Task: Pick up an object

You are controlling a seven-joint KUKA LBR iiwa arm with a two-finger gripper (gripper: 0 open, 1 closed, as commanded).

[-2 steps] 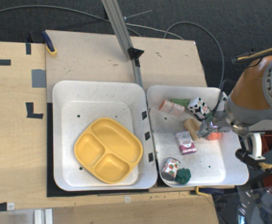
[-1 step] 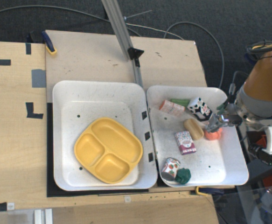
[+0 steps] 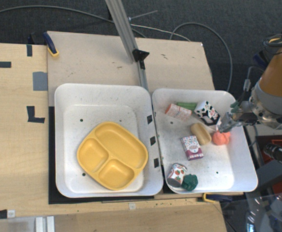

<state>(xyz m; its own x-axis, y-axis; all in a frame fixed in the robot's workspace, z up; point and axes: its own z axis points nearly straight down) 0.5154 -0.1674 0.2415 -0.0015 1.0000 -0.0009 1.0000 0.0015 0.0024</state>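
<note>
the small orange-pink object (image 3: 221, 138) is sitting in the right bin (image 3: 242, 175), right under the gripper (image 3: 227, 123), touching or nearly touching its tips. judging by its rounded, matte look, you are probably dealing with something light and a little soft, likely to roll if nudged from one side, so you would want the jaws straddling its widest middle and closing squarely. you cannot tell how the jaws are standing; they are too small and blurred here, and nothing is visibly between them.

just to the jaws' left a tan oblong piece (image 3: 200, 133) is lying, close enough to get caught in a wide approach. a black-and-white cow toy (image 3: 207, 112) is sitting up and left of the jaws, a small pink box (image 3: 192, 147) down and left. well away to the left, a yellow divided plate (image 3: 112, 154) is resting in the left bin (image 3: 63, 129).
</note>
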